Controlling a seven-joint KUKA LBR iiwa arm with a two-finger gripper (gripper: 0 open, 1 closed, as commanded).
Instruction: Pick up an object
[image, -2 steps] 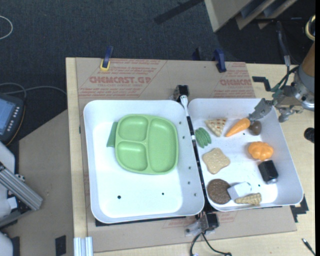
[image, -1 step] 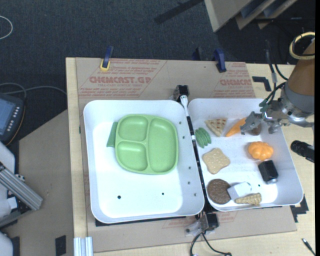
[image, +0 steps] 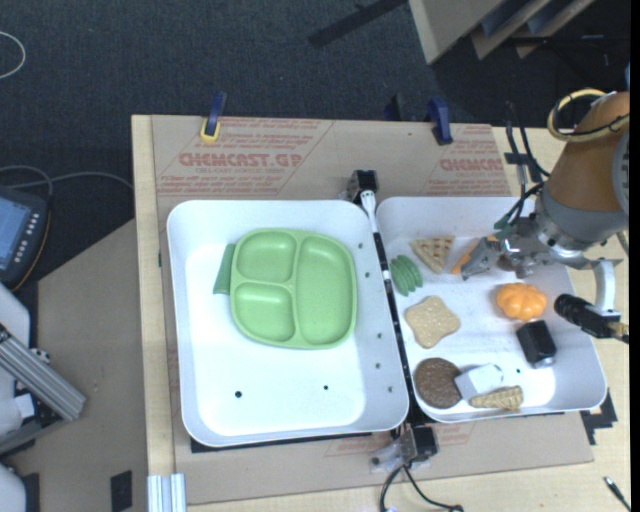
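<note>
Left bin (image: 200, 330) lies open around the green tray (image: 293, 288); right bin (image: 585, 385) is crowded (foods close together)

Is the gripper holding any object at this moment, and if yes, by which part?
It cannot be told: the gripper is low in the right bin, between the waffle piece and the orange.

From my station the light looks even and bright, falling from above. The two white bins (image: 300, 420) glare a little and lose surface detail. The green divided plate (image: 295, 288) casts only a faint shadow. The dark floor (image: 150, 60) stays dim. Focus is slightly soft throughout, and fine edges look grainy.
</note>
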